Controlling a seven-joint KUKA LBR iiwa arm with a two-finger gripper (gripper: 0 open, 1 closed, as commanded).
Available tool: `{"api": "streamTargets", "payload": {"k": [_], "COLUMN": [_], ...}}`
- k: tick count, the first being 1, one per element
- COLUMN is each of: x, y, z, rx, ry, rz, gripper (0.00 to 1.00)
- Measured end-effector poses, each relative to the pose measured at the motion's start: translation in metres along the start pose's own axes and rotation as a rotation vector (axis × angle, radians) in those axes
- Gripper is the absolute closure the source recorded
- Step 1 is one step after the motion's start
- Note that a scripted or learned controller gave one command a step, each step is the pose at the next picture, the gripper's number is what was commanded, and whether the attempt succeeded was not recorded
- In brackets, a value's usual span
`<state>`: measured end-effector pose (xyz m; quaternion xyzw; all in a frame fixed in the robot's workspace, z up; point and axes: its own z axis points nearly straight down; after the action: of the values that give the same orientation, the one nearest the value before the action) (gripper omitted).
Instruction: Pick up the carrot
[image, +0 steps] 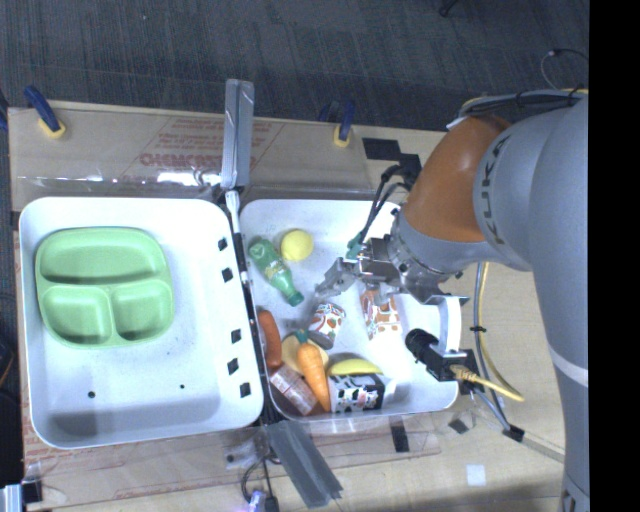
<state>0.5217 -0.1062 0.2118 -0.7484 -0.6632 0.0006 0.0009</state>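
Note:
The carrot (315, 376) is orange with a green top. It lies near the front of the right bin (425, 400), among other toy foods. My gripper (338, 268) hangs over the middle of that bin, up and to the right of the carrot and apart from it. Its fingers are spread open with nothing between them.
Around the carrot lie an orange-brown sausage (270, 340), a banana (355, 367), a cow-print carton (358, 396) and a small can (327, 320). A green bottle (275, 268), a lemon (296, 244) and an orange-white carton (381, 312) sit near the gripper. The left bin (130, 400) holds a green divided tray (105, 285).

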Motion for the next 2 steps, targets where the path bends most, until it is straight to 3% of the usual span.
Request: {"api": "streamTargets", "payload": {"k": [1, 2], "x": [0.001, -0.01], "y": [0.029, 0.009], "z": [-0.075, 0.098], "rx": [-0.001, 0.005], "ry": [0.0, 0.0], "rz": [0.094, 0.26], "gripper": [0.0, 0.0]}}
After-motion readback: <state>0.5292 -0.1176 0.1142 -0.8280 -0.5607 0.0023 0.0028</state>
